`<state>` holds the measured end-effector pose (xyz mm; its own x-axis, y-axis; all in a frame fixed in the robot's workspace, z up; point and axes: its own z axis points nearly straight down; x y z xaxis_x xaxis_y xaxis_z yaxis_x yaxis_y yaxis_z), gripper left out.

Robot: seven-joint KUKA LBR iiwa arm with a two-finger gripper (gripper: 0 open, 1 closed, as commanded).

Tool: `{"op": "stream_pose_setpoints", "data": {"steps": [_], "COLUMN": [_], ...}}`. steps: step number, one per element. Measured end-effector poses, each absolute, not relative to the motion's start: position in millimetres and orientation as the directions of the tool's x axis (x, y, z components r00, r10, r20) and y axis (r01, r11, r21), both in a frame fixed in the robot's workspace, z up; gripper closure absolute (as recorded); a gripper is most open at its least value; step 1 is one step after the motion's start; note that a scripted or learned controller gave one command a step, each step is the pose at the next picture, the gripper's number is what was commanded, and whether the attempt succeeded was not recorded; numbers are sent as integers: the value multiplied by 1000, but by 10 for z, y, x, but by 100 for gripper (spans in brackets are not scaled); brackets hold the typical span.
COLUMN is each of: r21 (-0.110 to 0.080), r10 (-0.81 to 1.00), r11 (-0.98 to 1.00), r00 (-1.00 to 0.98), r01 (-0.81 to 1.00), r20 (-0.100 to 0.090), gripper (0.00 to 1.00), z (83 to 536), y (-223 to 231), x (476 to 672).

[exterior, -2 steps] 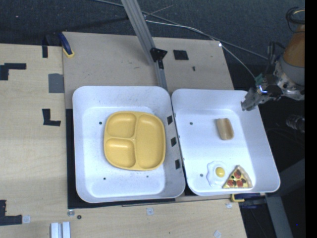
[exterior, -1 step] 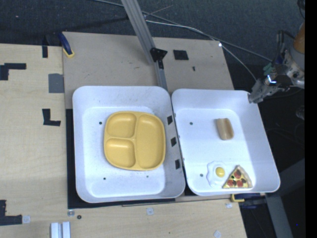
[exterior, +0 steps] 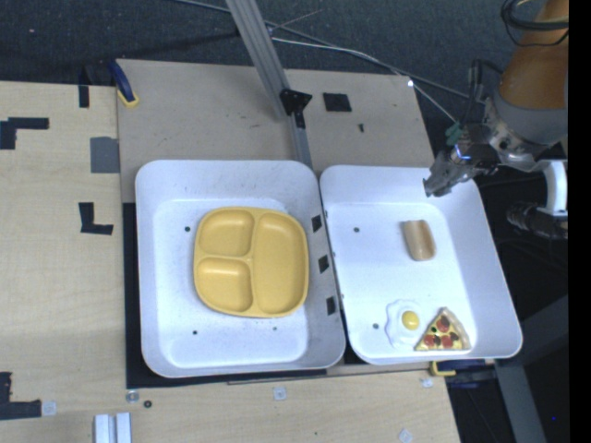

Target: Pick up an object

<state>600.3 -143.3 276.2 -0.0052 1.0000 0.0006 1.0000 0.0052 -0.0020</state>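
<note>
Two white bins sit side by side on the bench. The left bin [exterior: 166,247] holds a yellow divided plate [exterior: 250,262] with three compartments, lying flat near its middle. The right bin [exterior: 480,247] holds three small things: a tan bread roll [exterior: 419,240] in the upper middle, a fried egg [exterior: 404,322] near the lower edge, and a pizza slice [exterior: 444,332] just beside the egg on its right, close to the bin's lower right corner.

The gripper [exterior: 440,182] hangs over the upper right corner of the right bin, at the end of the grey arm [exterior: 531,81] with its orange band. Whether it is open or closed cannot be told from this angle; nothing shows in it. The bread roll lies nearest to it, below and slightly left, apart from it. The egg and pizza slice lie well apart from it. A metal post [exterior: 263,49] slants down toward the gap between the bins, clear of the gripper.
</note>
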Motion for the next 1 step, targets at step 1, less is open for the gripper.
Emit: {"op": "stream_pose_setpoints", "data": {"steps": [1], "r21": [-1], "r10": [1000], "r11": [6], "r00": [-6], "r01": [1000], "r20": [1], "gripper": [100], "z": [2737], "y": [-862], "x": [6057]}}
